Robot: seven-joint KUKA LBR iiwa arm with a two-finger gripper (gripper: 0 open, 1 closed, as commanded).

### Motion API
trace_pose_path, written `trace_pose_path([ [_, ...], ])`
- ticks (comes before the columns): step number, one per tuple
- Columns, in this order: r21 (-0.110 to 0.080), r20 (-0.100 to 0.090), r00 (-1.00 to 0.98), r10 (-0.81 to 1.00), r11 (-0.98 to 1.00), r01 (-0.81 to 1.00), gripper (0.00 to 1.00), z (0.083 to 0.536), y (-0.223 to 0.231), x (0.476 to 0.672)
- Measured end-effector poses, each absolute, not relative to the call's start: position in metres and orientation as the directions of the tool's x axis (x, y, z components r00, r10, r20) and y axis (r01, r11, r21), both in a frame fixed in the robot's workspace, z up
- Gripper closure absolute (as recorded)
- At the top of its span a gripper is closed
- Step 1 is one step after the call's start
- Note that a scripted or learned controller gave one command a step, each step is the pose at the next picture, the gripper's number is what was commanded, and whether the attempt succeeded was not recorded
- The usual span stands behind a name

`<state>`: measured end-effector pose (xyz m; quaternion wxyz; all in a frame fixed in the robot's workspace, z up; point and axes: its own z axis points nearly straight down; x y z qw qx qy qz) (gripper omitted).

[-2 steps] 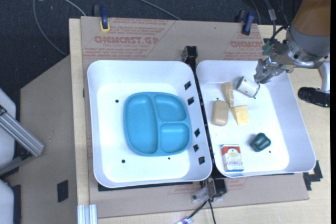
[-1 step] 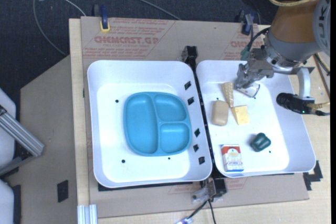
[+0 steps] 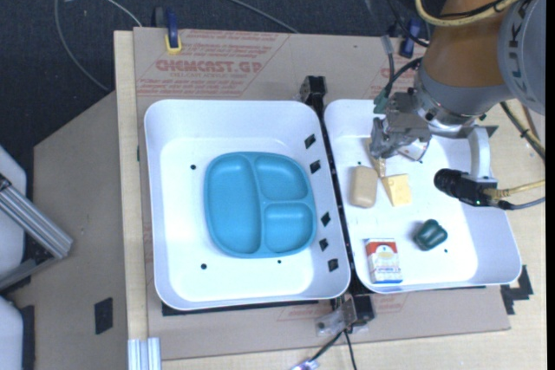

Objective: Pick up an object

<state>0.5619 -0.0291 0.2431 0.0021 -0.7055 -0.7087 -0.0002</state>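
Note:
My gripper [image 3: 387, 145] hangs over the back part of the right bin [image 3: 494, 251], beneath the orange-banded wrist. Just in front of it lie a beige rounded block [image 3: 363, 186] and a yellow wedge [image 3: 398, 189], side by side. A thin tan piece [image 3: 379, 166] pokes out from under the gripper toward them. Nearer the front sit a dark green lump [image 3: 429, 234] and a small red-and-white box [image 3: 382, 261]. Nothing is visibly held.
The left bin [image 3: 165, 186] holds a blue divided plate [image 3: 260, 204]. Black clips [image 3: 317, 165] line the wall between the bins. A black cylinder with a cable [image 3: 462, 185] juts over the right bin's right side. Loose cables lie on the floor behind.

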Motion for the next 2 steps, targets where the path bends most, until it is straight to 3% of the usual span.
trace_pose_path([
  [2,-0.004,0.004,-0.006,1.0,0.006,1.0,1.0,0.236,0.07,0.512],
])
